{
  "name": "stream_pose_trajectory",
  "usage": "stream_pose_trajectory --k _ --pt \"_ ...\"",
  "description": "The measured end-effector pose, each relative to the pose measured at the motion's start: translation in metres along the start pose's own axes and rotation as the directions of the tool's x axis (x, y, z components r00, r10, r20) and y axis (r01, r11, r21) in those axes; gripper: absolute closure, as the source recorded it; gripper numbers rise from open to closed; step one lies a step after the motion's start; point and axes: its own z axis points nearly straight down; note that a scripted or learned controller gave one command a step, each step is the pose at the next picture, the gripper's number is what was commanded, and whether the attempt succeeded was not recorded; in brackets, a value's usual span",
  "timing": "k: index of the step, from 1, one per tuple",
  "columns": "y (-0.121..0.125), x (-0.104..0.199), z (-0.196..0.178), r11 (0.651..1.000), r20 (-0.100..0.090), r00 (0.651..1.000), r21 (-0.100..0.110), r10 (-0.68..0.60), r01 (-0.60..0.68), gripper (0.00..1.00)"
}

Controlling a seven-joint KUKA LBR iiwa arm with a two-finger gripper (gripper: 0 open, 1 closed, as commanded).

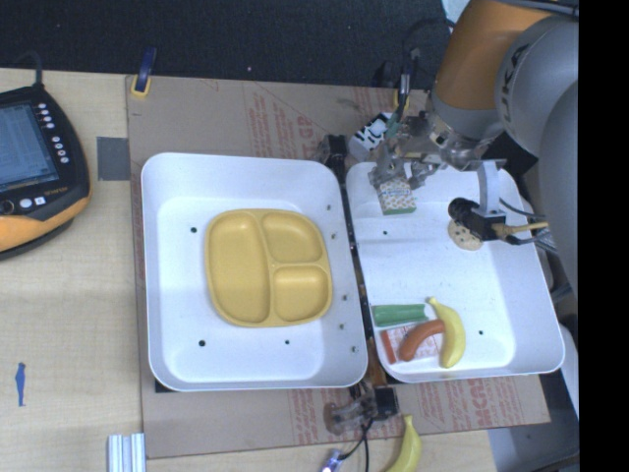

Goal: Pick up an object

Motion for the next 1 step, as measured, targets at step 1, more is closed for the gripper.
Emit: stream_pose_trajectory --k 1 --pt "-0.0235 0.0506 0.0010 1.000 0.002 1.000 0.003 -0.003 0.003 1.00"
